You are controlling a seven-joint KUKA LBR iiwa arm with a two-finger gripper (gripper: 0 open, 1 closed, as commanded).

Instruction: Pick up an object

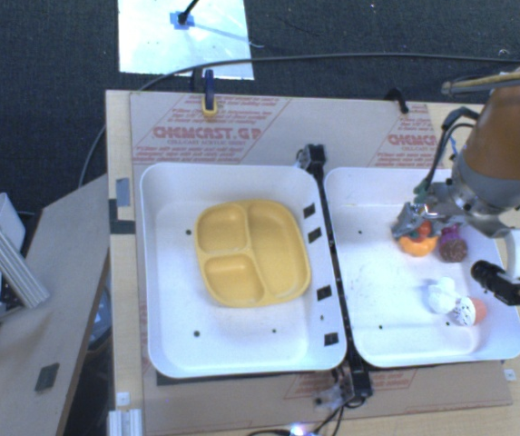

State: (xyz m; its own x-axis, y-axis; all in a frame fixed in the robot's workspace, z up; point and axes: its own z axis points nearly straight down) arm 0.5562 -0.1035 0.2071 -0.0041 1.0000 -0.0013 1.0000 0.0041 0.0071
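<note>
Dark carpet surrounds the bench (241, 125), which is covered by a sheet printed with red lettering and bears two shallow white bins side by side. Much of the arm (509, 139) is cut off at the frame's right edge, and its bulk hides the far right corner of the right bin (377, 334). The gripper (416, 221) hangs low over that bin's far half; whether it is apart or together cannot be told, since the metal parts blur into one grey cluster.

Directly under and touching the gripper's tip lies a small orange object (417, 244), partly covered by it, so a grasp cannot be confirmed. Just beside it to the right sits a dark purple object (453, 248). Nearer the bin's front right corner lie a white lump (441, 294) and a speckled white-and-orange item (466, 312), touching each other; their shapes are too small to name. A black fixture (500, 282) juts in from the right near them.

The left bin (164, 243) holds a yellow divided tray (250, 252), well apart from the gripper.
</note>
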